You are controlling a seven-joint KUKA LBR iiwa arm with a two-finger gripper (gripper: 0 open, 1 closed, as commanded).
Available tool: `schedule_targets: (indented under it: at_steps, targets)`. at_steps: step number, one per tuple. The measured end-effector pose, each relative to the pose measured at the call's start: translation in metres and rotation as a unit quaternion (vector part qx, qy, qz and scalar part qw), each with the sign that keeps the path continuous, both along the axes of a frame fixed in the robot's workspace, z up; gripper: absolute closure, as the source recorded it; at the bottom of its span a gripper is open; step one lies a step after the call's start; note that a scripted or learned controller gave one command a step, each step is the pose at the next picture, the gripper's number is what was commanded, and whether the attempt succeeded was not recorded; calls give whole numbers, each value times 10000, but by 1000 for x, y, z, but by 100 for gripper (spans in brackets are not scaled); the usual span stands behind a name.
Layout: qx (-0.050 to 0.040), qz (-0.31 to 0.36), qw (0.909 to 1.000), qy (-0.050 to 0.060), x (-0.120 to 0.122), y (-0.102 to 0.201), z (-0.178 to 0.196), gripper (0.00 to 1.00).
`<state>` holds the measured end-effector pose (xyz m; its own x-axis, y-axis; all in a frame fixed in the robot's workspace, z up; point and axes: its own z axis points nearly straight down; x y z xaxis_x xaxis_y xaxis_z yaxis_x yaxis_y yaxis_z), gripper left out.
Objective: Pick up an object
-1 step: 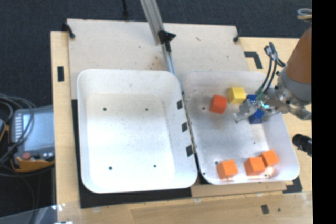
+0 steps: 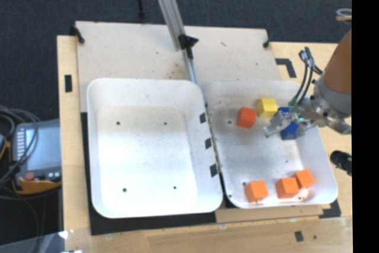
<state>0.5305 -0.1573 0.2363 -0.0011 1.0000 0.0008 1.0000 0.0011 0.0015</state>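
Observation:
The right bin (image 2: 308, 154) holds several small blocks. A red-orange cube (image 2: 246, 118) and a yellow cube (image 2: 267, 107) lie near its middle. A blue block (image 2: 289, 131) sits just right of them, directly under my gripper (image 2: 279, 124), which hangs low over the bin and touches or nearly touches it. Three orange cubes (image 2: 256, 191) (image 2: 287, 187) (image 2: 304, 178) rest along the bin's near edge. The arm's wrist and cables cover part of the blue block.
The left bin (image 2: 148, 148) stands beside the right one, with a ridge between them. A slanted aluminium post (image 2: 169, 3) rises from the back of the bench. A pendant with cables lies off the bench at the far left (image 2: 32, 151).

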Motion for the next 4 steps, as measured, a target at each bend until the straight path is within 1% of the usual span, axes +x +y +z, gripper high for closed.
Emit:
schedule_targets:
  at_steps: [1,2,3,4]
  targets:
    - [-12,-19,10000,29,8,-1,-58,0]
    - [-11,-19,10000,28,0,2,-105,0]
    - [-23,-24,10000,-9,1,0,-139,0]
    - [-15,-61,10000,-39,2,-1,-127,100]
